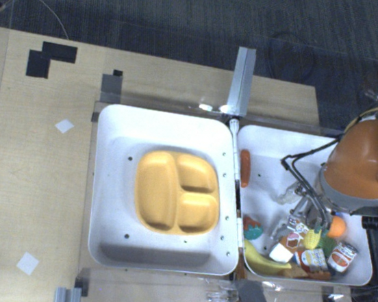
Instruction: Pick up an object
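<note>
Gripper (294, 226) is down inside the right bin (272, 151), low over a heap of small toy foods near the front wall; I cannot tell if it is released or clenched, because metal parts and cables cover its tip. Just below it lies a white wedge-shaped piece (280, 252), touching a yellow banana (261, 260) that curves along the front of the bin. Beside these are a small yellow corn-like piece (313, 237), an orange ball (337, 227) and a red-and-white can (342, 257) lying on its side. A red sausage (244, 166) lies apart, along the left wall of this bin. The left bin (114, 171) holds a yellow tray with three compartments (175, 192). The arm (360, 159) enters from the right with its orange band.
</note>
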Tool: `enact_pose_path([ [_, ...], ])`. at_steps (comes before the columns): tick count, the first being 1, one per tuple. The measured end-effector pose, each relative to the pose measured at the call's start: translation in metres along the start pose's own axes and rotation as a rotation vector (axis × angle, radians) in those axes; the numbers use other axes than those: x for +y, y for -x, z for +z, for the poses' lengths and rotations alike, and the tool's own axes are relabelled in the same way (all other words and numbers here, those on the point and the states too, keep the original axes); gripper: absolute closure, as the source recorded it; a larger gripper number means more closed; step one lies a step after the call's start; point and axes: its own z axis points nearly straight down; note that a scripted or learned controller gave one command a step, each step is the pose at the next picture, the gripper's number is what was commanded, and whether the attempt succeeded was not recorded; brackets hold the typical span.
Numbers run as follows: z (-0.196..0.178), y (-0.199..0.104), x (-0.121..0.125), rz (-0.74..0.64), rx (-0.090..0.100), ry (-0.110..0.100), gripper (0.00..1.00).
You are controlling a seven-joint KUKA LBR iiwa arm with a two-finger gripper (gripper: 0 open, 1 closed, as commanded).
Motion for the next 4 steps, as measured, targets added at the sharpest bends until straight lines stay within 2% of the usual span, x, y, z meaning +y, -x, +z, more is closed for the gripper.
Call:
enact_pose_path([
  [1, 0.01, -0.022, -0.02, 0.281, -0.011, 0.007, 0.0],
  [2, 0.005, 0.01, 0.006, 0.197, 0.0, 0.001, 0.0],
  [3, 0.009, -0.034, -0.021, 0.525, -0.017, 0.008, 0.0],
  [4, 0.01, -0.013, -0.091, 0.542, -0.009, 0.006, 0.0],
])
